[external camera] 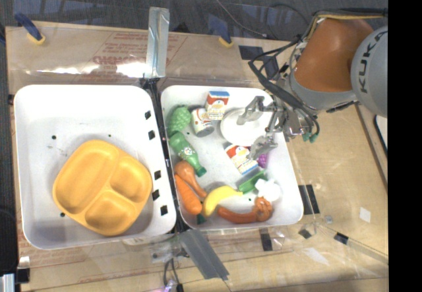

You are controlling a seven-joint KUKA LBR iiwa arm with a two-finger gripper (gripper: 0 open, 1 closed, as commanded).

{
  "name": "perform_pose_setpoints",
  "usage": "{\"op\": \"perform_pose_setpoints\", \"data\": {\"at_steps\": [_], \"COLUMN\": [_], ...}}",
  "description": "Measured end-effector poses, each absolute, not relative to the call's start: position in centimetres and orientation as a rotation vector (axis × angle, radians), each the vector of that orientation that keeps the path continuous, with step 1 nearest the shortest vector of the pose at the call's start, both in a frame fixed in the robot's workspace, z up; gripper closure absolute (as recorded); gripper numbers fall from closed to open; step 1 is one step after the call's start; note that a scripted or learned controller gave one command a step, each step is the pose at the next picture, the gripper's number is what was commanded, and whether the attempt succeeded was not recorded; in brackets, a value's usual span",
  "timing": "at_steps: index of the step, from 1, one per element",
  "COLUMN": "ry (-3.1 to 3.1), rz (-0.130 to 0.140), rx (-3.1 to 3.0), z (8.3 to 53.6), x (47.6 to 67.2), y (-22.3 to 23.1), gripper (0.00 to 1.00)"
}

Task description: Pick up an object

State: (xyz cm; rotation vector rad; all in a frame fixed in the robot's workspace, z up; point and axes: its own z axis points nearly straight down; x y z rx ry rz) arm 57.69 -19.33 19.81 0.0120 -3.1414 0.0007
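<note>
Objects: a heap of toy food in the right bin, none of it lifted.
Landmark: white plate, lying near the far right of that bin.
Tool: hangs over the plate's right edge, with the fingers spread apart and nothing between them; one finger reaches over the plate, the other points down toward the cartons.
Arm: grey with an orange band, entering from the right of the plate, cables looped near the wrist.
Milk carton: just left of the plate, upright, at the far wall.
Small carton: just in front of the plate, lying tilted.
Green bottle: left of the plate, along the divider.
Carrot, banana, sausage: well in front of the plate, at the near wall.
Yellow tray: far left of the plate, in the left bin, three compartments.
Table: cardboard-coloured, carrying both bins.
</note>
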Motion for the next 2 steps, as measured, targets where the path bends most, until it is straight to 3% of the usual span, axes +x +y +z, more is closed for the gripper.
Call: {"op": "perform_pose_setpoints", "data": {"at_steps": [1, 2], "ry": [-3.141, -3.145], "rz": [0.000, 0.000], "rx": [0.136, -0.082], "z": [9.2, 9.4], "x": [59.1, 52.1], "y": [-19.8, -20.9], "gripper": [0.00, 0.00]}}
